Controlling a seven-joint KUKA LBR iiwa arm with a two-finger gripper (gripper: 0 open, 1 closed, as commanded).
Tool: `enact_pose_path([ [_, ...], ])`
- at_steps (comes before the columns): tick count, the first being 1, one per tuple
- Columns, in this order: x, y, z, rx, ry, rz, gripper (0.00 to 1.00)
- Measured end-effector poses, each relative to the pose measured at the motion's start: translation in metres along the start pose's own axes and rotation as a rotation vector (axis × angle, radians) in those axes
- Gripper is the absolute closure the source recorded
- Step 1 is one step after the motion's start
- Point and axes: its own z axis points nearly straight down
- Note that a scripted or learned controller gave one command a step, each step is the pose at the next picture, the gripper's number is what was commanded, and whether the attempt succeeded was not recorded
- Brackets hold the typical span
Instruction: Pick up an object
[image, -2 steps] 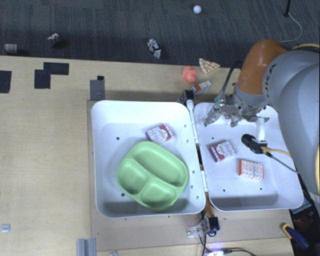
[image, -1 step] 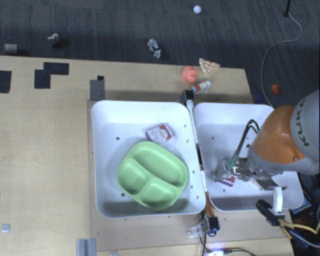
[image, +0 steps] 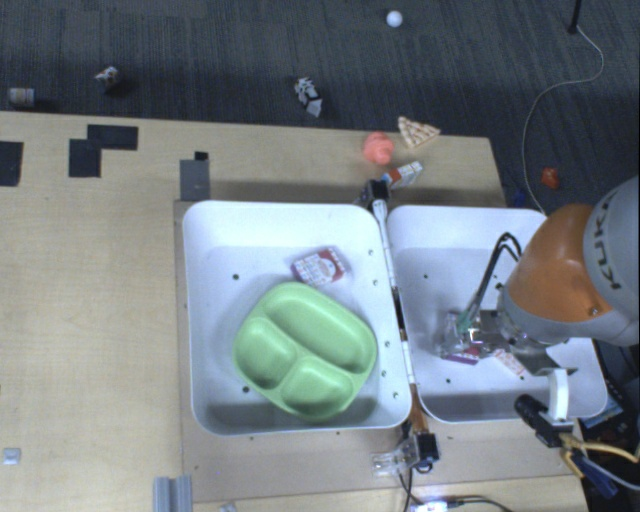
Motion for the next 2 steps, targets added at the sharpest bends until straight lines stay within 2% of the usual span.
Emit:
enact_pose_path([
  [1, 0.08, -0.002, -0.087, 0.009, 0.002, -0.002, 1.0],
  [2, 0.156, -0.002, -0.086, 0.011, 0.002, -0.002, 1.0],
])
